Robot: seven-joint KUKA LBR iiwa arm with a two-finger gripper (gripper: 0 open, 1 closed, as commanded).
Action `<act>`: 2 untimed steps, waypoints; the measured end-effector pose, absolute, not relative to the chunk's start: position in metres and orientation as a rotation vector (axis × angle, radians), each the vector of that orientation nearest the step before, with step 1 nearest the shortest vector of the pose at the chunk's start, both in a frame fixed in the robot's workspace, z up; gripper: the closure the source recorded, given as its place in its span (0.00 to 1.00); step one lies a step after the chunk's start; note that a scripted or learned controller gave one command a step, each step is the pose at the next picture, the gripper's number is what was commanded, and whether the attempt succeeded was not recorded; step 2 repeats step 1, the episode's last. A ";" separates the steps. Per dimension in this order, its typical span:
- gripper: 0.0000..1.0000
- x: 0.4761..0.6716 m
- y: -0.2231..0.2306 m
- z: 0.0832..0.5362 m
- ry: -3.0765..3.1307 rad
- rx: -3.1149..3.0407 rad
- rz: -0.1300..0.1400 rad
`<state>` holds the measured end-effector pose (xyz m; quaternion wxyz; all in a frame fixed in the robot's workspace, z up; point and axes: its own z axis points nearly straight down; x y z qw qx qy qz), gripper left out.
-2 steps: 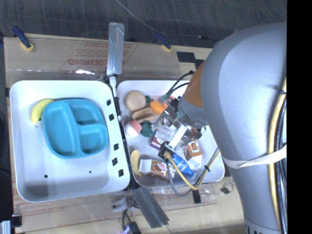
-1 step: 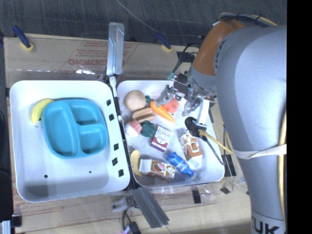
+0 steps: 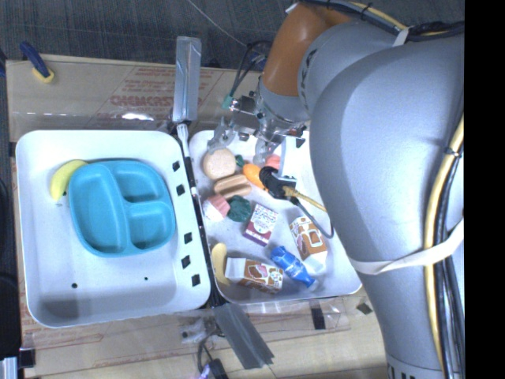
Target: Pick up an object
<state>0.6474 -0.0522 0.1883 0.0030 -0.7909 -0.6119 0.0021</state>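
Two white bins are seen on the tabletop. In the left bin [image 3: 31, 212] lie one blue tray [image 3: 118, 208] and one banana [image 3: 63, 176]. The right bin [image 3: 343, 283] holds about a dozen small items. The claw [image 3: 251, 136] hangs over its far end; its state cannot be told. One hot dog [image 3: 232, 185] lies just below, long axis left-right.
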 end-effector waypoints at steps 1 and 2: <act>0.00 0.631 -0.090 0.103 -2.151 -2.275 0.013; 0.00 0.631 -0.090 0.103 -2.151 -2.275 0.013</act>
